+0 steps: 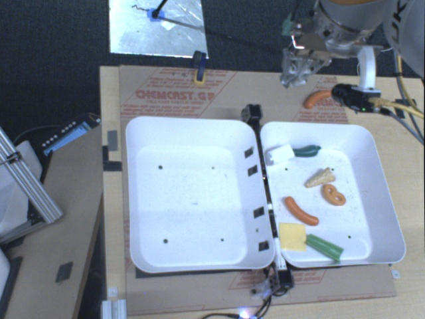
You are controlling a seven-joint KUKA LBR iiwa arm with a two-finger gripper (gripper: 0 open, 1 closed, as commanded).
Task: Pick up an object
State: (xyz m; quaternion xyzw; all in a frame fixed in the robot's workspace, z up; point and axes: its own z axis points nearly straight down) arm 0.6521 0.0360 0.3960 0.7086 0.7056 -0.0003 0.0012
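Grey tool [295, 68] hangs above bench — beyond right bin [382, 178]; nothing gripped.

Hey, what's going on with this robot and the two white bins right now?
A grey robot arm is set up to pick an object from the bins. Its gripper hangs above the bench behind the right bin, holding nothing visible. The right bin holds a sausage, a pretzel, a yellow cheese slice, a green piece and a few more items. Another sausage-like item lies on the cardboard outside.

The bench [179, 88] bears two white bins [192, 191] below-left of the gripper [295, 75], and a sausage [317, 99] just right of it.
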